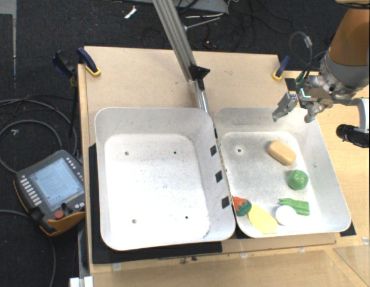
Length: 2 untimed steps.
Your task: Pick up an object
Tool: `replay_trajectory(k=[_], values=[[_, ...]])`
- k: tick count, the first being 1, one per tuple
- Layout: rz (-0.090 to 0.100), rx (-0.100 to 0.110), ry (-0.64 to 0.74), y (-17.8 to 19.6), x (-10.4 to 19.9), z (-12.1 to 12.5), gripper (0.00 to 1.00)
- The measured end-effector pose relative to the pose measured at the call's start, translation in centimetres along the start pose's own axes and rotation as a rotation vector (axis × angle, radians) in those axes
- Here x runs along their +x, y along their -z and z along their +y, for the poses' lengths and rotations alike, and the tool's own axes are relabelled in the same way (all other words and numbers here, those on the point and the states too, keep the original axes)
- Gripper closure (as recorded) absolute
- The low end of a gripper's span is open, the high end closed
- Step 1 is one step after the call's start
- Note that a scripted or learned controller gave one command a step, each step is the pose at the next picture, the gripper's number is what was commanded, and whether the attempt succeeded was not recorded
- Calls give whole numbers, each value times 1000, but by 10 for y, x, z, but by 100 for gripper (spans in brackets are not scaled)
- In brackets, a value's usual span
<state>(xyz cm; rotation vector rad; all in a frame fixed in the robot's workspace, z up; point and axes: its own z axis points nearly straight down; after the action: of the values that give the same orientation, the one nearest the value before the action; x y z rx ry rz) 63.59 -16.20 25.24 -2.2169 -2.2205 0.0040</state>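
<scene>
- Candidate objects all sit in the right bin (328, 160): tan block (282, 152) near the bin's middle, green ball (297, 179) just below it, and a cluster at the near edge — yellow piece (263, 221), white round piece (285, 215), green flat piece (296, 206), red-and-green piece (241, 206).
- Tan block stands apart from the others with bare bin floor around it; judged the easiest target.
- Gripper (297, 107) hovers over the far rim of the right bin, above and slightly beyond the tan block. Fingers spread, nothing between them.
- To do the step well: bring the gripper toward the near side until it is centred over the block, align the fingers across its shorter width, descend straight, close only once the fingers straddle it.
- The ball would likely roll under an off-centre squeeze; the near-edge cluster is crowded and close to the bin wall, so poor clearance for the fingers.
- Left bin (113, 124) holds nothing seen to pick.
- Hard to make out: the exact fingertip shape, dark against the table (149, 76); whether yellow and white pieces touch or overlap; what the red-and-green piece is, pressed against the divider.
- Arm (352, 40) is cut off at the frame's right and top.
</scene>
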Motion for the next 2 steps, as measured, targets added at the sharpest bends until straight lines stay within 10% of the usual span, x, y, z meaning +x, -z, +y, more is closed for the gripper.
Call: replay_trajectory(k=[2], values=[[0, 2, -2, -62, 1, -2, 0]])
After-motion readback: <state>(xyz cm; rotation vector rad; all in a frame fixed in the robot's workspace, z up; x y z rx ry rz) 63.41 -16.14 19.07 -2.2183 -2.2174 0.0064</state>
